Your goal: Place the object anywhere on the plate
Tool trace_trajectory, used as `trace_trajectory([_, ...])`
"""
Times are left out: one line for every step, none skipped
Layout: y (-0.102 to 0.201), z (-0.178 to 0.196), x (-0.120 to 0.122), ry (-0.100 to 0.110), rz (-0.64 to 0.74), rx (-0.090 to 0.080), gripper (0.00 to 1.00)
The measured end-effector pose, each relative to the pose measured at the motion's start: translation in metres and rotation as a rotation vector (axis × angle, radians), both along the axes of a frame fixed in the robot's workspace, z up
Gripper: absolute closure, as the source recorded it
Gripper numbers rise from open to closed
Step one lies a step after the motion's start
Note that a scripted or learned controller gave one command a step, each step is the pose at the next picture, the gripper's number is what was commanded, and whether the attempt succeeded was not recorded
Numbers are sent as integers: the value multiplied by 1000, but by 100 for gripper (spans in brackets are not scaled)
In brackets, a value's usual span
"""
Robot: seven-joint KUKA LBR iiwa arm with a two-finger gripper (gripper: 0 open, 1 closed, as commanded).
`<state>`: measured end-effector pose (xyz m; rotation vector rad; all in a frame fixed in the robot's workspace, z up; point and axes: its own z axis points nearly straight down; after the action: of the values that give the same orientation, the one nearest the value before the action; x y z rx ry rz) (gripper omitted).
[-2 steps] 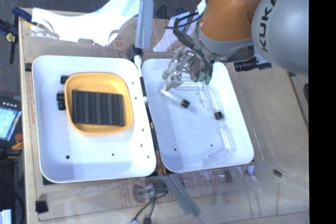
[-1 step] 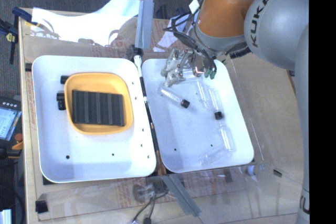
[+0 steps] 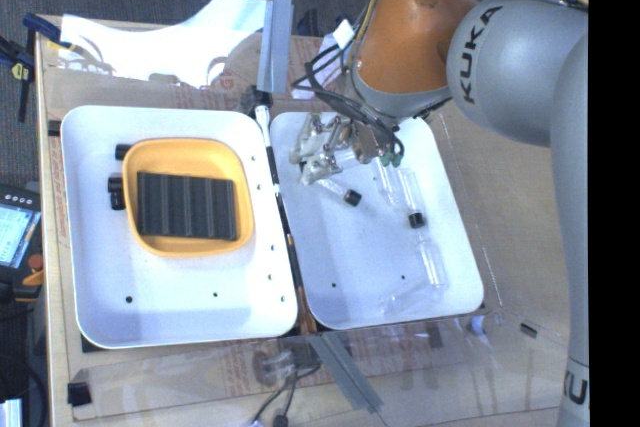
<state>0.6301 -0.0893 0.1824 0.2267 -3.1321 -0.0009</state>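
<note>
The gripper (image 3: 322, 155) is seen low over the upper left part of the right bin (image 3: 455, 215); whether its jaws are open or closed cannot be told, and nothing can be made out between them. Clear plastic tubes (image 3: 400, 187) with dark caps lie scattered in that bin, and a small black piece (image 3: 352, 198) rests just below the gripper. The yellow plate (image 3: 188, 196), carrying a dark ridged insert, sits in the left bin (image 3: 90, 295). A missed grasp is judged likely, since the transparent tubes could roll or slip.
</note>
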Motion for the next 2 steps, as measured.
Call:
trace_trajectory([0,0,0,0,-1,0,0])
trace_trajectory([27,37,-10,-5,-50,-1,0])
